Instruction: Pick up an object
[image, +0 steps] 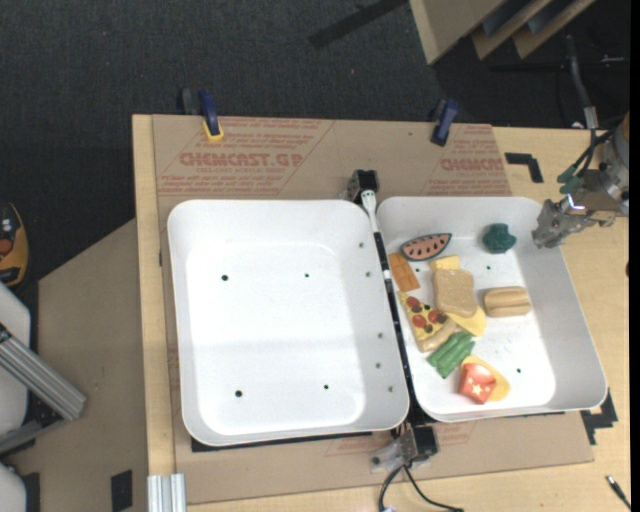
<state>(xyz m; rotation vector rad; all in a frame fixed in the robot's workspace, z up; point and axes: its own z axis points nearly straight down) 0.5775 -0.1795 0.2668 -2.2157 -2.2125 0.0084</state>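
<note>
Twice we read "CHEMCAST" in red on the bench; the claw hangs at the right bin rim, grip unclear.

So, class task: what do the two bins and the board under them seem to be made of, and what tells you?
The bins look like thin moulded white plastic, smooth with a slight sheen: rounded corners, soft lip. The board looks like a sheet under brown masking paper, matte, printed with red lettering; the sheet itself can't be told.
</note>
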